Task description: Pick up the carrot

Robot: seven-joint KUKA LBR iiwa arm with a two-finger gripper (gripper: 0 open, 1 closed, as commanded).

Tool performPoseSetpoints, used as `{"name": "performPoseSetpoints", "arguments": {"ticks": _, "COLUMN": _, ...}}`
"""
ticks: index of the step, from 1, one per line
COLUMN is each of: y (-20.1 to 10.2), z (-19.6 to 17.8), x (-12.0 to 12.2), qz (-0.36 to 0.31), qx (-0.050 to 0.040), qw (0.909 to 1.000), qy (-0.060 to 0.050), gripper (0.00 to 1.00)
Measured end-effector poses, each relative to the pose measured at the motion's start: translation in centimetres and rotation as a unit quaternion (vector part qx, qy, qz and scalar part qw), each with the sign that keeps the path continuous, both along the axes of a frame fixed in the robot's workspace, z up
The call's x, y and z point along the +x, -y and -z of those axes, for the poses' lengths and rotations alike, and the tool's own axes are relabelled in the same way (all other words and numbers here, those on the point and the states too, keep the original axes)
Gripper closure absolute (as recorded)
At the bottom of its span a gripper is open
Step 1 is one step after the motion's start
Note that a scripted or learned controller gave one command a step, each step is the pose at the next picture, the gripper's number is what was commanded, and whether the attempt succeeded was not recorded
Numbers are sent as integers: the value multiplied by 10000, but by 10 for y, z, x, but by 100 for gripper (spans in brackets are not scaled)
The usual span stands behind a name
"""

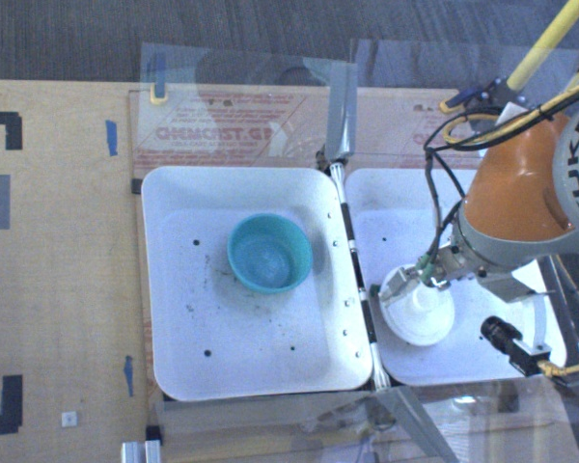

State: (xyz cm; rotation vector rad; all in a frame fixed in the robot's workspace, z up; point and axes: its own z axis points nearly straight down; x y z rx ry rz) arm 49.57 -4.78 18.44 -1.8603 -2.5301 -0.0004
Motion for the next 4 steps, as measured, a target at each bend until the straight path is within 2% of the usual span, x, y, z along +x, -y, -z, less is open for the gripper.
{"name": "performPoseSetpoints", "arguments": {"ticks": 1, "y": 3, "z": -10, "x": 1, "qz": 35, "qx": -2, "qw": 10000, "qy": 19, "gripper": 100}}
{"name": "performPoseSetpoints", "arguments": {"ticks": 2, "y": -13, "z": -40, "x": -16, "qz": 813, "qx": -9, "qw": 9967, "qy": 13, "gripper": 100}}
{"name": "performPoseSetpoints", "arguments": {"ticks": 3, "y": -22, "z": -72, "x": -16, "qz": 1211, "qx": -8, "qw": 9926, "qy": 10, "gripper": 100}}
{"name": "performPoseSetpoints", "arguments": {"ticks": 4, "y": -22, "z": -81, "x": -15, "qz": 1211, "qx": -13, "qw": 9926, "qy": 17, "gripper": 100}}
